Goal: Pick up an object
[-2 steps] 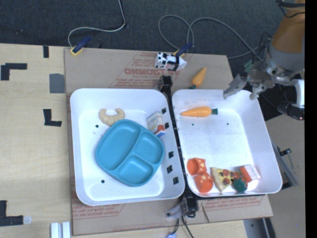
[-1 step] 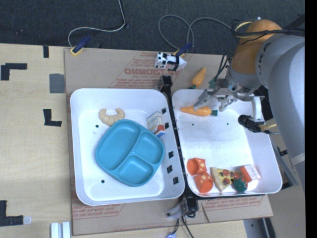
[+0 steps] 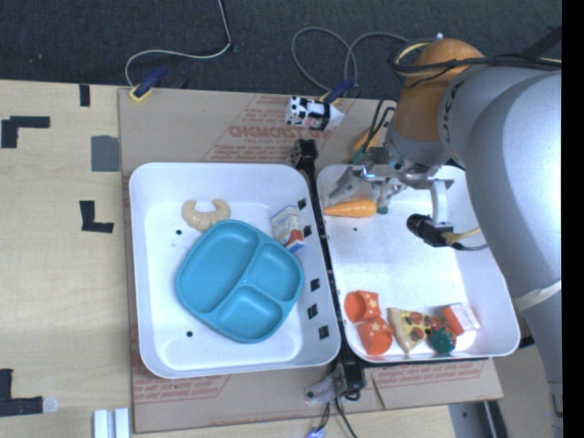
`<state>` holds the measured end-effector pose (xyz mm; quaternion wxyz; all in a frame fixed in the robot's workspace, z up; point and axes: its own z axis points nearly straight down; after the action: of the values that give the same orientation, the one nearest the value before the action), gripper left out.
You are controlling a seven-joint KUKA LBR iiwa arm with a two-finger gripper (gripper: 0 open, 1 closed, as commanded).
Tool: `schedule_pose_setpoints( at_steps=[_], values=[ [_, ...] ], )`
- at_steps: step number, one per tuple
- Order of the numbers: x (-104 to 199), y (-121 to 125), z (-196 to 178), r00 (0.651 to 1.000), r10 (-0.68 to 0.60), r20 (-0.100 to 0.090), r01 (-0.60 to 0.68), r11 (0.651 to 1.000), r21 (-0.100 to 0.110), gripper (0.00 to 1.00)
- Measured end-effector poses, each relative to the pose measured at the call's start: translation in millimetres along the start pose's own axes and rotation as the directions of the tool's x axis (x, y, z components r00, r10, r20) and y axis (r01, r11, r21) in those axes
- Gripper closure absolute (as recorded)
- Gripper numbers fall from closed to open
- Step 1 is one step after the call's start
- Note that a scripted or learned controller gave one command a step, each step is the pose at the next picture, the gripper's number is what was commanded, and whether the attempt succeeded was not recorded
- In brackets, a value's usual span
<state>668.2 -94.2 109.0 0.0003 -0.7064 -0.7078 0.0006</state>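
The arm [image 3: 511, 153] reaches in over the right bin [image 3: 415, 267] and its end effector [image 3: 370, 188] sits low at that bin's far left corner, just above a carrot [image 3: 351, 210] that lies flat on the bin floor, close to the divider between the two bins. Whether the end effector is spread or closed I cannot tell; its metal parts blur together there, and nothing can be seen held in it. The carrot looks the likely target, being the nearest thing. To take it well, I judge the end effector should come straight down centred on the carrot's thick middle, closing across its short axis rather than along its length, since the tapered tip would slip out. The bin wall and divider stand near, so the approach should stay clear of them to avoid a snag. A slow lift would show whether the grip has held. Other choices lie at the near edge of the right bin: a red cup [image 3: 362, 306], an orange piece [image 3: 375, 337], a pizza slice [image 3: 409, 327] and a small carton [image 3: 461, 318]. The left bin [image 3: 160, 336] holds a blue tray [image 3: 239, 281], a croissant [image 3: 204, 213] and a small box [image 3: 288, 224].
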Motion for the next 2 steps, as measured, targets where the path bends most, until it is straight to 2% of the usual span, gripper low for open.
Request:
schedule_pose_setpoints(
  at_steps=[1,2],
  values=[
    [-11.6,4.6,9.7,1.0,-0.002,0.0,0.002,1.0,-0.014,0.0],
    [-30.9,2.4,6.2,1.0,-0.001,0.0,0.001,1.0,-0.01,0.0]
  ],
)
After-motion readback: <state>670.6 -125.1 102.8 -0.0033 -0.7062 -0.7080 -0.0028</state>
